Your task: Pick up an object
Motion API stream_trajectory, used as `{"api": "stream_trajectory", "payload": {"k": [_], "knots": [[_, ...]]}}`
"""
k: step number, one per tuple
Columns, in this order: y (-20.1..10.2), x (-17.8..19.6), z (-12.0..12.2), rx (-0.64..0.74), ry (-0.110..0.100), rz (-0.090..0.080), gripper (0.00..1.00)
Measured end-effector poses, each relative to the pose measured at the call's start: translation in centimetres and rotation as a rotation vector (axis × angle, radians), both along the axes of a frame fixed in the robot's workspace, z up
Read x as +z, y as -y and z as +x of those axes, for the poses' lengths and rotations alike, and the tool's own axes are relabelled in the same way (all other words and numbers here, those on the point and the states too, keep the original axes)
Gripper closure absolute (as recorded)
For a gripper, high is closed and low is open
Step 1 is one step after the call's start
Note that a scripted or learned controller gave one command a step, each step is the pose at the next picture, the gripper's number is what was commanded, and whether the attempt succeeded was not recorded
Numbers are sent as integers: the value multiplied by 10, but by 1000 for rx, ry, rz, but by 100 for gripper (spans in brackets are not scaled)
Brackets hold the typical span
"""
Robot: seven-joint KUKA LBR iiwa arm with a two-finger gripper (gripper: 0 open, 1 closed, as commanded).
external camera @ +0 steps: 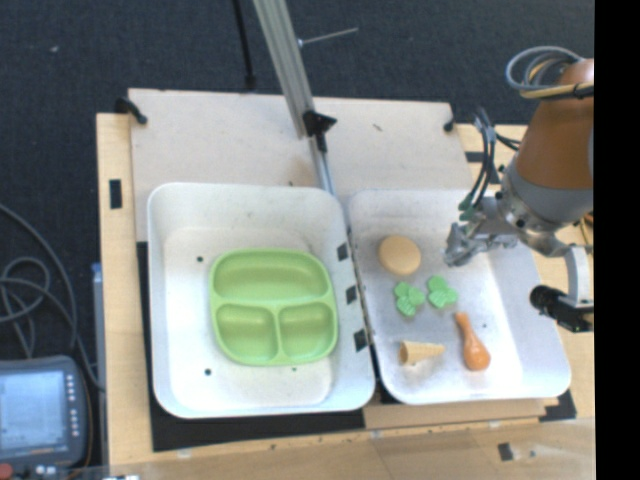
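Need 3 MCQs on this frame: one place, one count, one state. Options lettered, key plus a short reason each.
1. Where is the green divided plate?
A. in the left bin
B. in the right bin
C. on the bench outside the bins

2. How many compartments does the plate have?
A. two
B. three
C. five

3. How does the orange carrot toy lie?
A. between the gripper's fingers
B. loose on the floor of the right bin
C. on the green plate

Key:
1 A: the plate sits on the floor of the left bin.
2 B: one wide section above, two smaller ones below.
3 B: it rests on the floor of the right bin, near the cone, well apart from the gripper, which hovers over the bin's upper part beside the tan bun.
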State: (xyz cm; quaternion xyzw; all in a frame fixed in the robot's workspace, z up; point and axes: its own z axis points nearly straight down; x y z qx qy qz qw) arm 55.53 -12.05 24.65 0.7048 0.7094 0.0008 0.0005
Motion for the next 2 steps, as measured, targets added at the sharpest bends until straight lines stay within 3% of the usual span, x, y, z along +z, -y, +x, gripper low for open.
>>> {"api": "stream_trajectory", "payload": {"k": [2], "knots": [[-104,18,-4,2,2,1,100]]}}
